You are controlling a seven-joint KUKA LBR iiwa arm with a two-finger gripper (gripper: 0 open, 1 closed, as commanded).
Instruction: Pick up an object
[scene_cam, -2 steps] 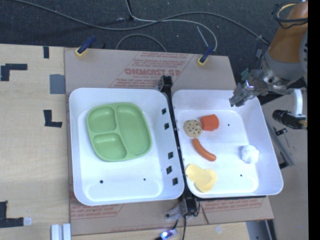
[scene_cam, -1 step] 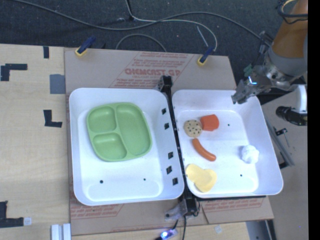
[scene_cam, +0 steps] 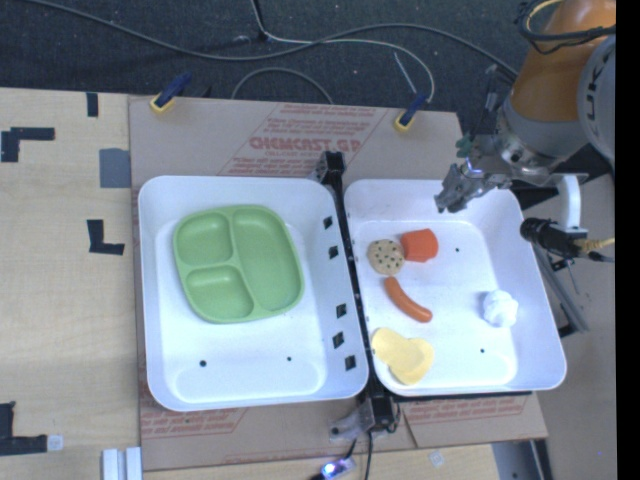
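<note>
— Where's the arm from where you stand?

— Reaching in from the right. The hand (scene_cam: 452, 196) hangs over the far corner of the right bin (scene_cam: 530, 363), just above its white rim. It's dark and small from this angle, and I can't tell how it is set or whether anything sits in it.

— And the things it could pick up?

— All in that right bin. A round cookie (scene_cam: 385, 257) speckled with dark chips lies near the divider, and an orange-red block (scene_cam: 420, 245) sits just beside it, touching or nearly so. Below them a hot dog sausage (scene_cam: 408, 299) lies at a slant. Toward the near edge there's a flat yellow piece (scene_cam: 403, 355), maybe a slice of toy cheese. Off by the right wall rests a small white crumpled lump (scene_cam: 498, 308), well apart from the rest.

— How close is the hand to any of them?

— The orange-red block is the nearest, but the hand stands clear of it, up toward the far rim.

— What about the left bin?

— The left bin (scene_cam: 160, 358) holds a green divided plate (scene_cam: 238, 263) with three compartments, set a little askew toward the far side.

— And around the bins?

— Both rest on a cardboard sheet (scene_cam: 300, 143) printed in red, pinned to the tabletop (scene_cam: 50, 308) by yellow-and-blue clamps (scene_cam: 171, 92) at its far edge. Cables (scene_cam: 300, 40) trail across the dark floor beyond.
</note>
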